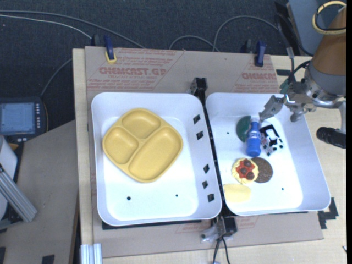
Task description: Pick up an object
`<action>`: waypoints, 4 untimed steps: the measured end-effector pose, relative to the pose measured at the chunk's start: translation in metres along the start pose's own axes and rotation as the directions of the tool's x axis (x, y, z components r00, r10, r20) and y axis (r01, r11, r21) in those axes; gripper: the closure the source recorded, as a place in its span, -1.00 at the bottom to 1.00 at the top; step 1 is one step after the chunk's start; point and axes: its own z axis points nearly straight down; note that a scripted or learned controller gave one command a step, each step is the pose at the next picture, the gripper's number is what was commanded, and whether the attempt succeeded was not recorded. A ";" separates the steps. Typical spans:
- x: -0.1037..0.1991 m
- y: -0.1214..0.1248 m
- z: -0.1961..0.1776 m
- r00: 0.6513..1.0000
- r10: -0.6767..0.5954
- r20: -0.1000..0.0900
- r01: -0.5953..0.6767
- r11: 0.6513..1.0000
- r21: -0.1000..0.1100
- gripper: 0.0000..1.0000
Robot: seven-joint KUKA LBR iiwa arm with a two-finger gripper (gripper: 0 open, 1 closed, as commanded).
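While two bins (110, 164) sit, one yellow tray (143, 144), one blue bottle (253, 140)

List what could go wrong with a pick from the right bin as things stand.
The blue plastic bottle, dark green round object and small black-and-white piece crowd together, so the gripper may bump neighbours. The flat pale yellow slice lies low, likely hard to grasp.

Worktop (137, 70) of printed brown board. Two white bins directly on it, touching: left bin (110, 202) and right bin (302, 186).
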 end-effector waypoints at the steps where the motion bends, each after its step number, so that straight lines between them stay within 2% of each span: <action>1: 0.002 0.000 0.064 1.000 0.000 -0.002 0.000 1.000 0.007 -1.00; 2: -0.006 -0.001 0.109 1.000 0.000 0.000 0.000 1.000 0.002 -1.00; 3: -0.009 0.004 0.120 1.000 0.002 0.007 -0.001 1.000 -0.016 -1.00; 4: -0.009 0.007 0.108 1.000 0.001 0.009 0.000 1.000 -0.025 1.00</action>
